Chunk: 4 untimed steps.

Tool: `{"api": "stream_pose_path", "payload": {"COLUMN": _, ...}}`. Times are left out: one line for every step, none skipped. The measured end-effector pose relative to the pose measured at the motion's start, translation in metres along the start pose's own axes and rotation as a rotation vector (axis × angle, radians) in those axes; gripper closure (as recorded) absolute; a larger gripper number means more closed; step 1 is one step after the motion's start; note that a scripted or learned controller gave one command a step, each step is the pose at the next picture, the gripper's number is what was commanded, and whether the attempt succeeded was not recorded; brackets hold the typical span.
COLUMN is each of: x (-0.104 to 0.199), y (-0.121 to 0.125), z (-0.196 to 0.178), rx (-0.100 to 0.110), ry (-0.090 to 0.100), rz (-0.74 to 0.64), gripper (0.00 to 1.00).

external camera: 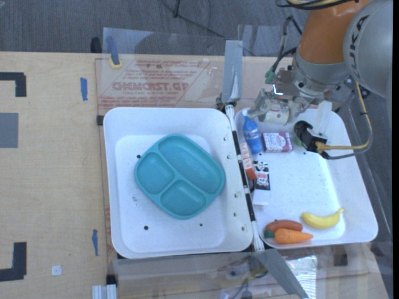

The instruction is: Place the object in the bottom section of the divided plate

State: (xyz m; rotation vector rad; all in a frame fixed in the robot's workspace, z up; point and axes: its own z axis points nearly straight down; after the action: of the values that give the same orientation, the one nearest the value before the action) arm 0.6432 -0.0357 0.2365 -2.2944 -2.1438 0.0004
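Gripper: hangs over far end of right bin, just above blue bottle; can't tell grip state, nothing seen held.
Arm: reaches in from right, wrist angled down, prob. lining up a pick.
Candidates: bottle, pink box, banana, carrot, all in right bin; which is the obj. unclear.
Divided plate: teal, in left bin; bottom section bare.
Status: pick not yet made.
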Motion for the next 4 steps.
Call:
{"api": "stream_pose_path", "payload": {"x": 0.070, "y": -0.032, "z": -0.006, "rx": 0.001, "ry": -0.001, "rz": -0.071, "gripper": 1.00}}
{"api": "stream_pose_path", "payload": {"x": 0.126, "y": -0.028, "z": 0.033, "rx": 0.002, "ry": -0.001, "rz": -0.089, "gripper": 1.00}}
{"api": "stream_pose_path", "payload": {"x": 0.125, "y": -0.028, "z": 0.033, "rx": 0.001, "ry": -0.001, "rz": -0.087, "gripper": 0.00}}
{"api": "stream_pose_path", "payload": {"x": 0.125, "y": -0.027, "z": 0.022, "rx": -0.002, "ry": 0.000, "rz": -0.087, "gripper": 1.00}}
